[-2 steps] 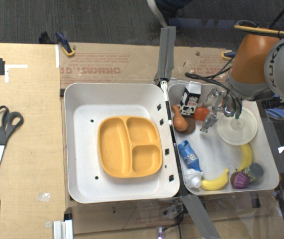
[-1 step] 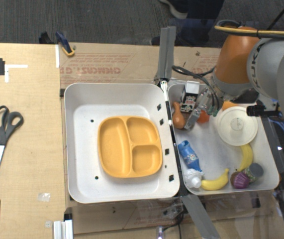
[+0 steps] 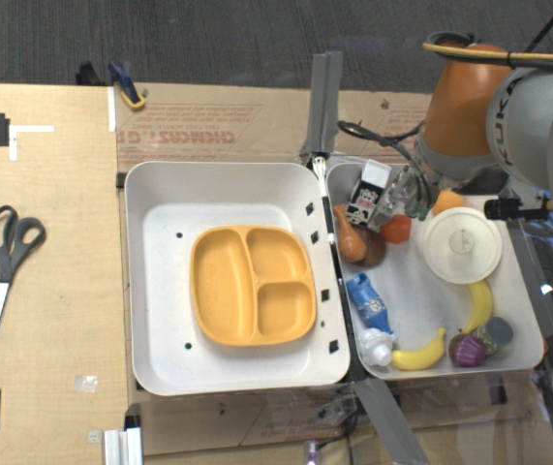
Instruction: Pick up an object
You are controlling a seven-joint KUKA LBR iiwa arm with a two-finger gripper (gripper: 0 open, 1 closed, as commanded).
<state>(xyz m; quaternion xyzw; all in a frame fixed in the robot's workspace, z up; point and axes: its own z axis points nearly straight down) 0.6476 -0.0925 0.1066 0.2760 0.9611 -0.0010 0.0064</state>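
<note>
Grey arm's gripper [image 3: 399,200] sits low in the right bin [image 3: 520,356] (finger state cannot be told), beside a red tomato [image 3: 397,228].

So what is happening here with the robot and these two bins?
The grey arm with the orange band reaches from the right into the right white bin. Its hand sits low at the far end, among a small white and black box, a red round object and a brown pear-shaped object. Nothing looks lifted yet. The left white bin holds a yellow divided plastic plate.
</note>
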